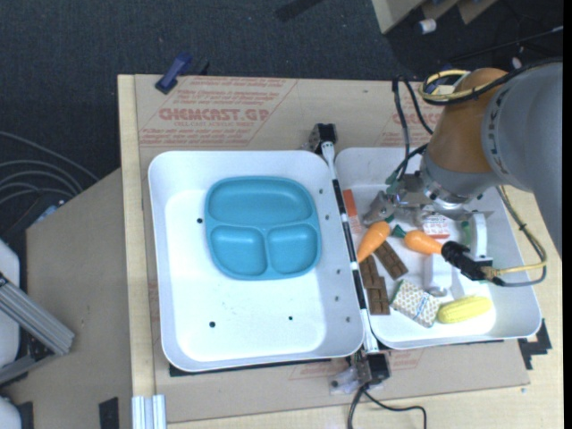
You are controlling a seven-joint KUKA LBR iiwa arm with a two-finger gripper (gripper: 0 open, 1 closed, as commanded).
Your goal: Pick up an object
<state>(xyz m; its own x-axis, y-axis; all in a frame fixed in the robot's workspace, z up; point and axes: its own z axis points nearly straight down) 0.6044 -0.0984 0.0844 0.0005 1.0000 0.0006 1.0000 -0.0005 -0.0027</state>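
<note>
I have the arm reaching in from the right, wrist low over the upper part of the right bin. The gripper sits under the grey wrist body, and from this overhead angle I cannot tell its state or whether it has anything — I see nothing clearly held. The right bin carries the candidates: an orange carrot near the bin's left wall, long axis running diagonally from upper right to lower left; a second orange piece just beside it to the right, lying roughly across the view; two brown bars below the carrot, long axes running down the bin; a patterned white packet; and a yellow corn cob near the front edge, lying nearly left to right. A black cable fitting crosses between the wrist and the corn. The left bin holds a blue divided plate, well apart from the arm. The relation I care about: the two orange pieces lie just below and to the left of the gripper, nearest of anything, with the carrot's upper end pointing toward it. My judgement — the carrot is the likely target, and a grasp would want to close across its diagonal axis, not along it. The risk I note is crowding: the second orange piece and the bars are close enough to be nudged or caught on a descent.
</note>
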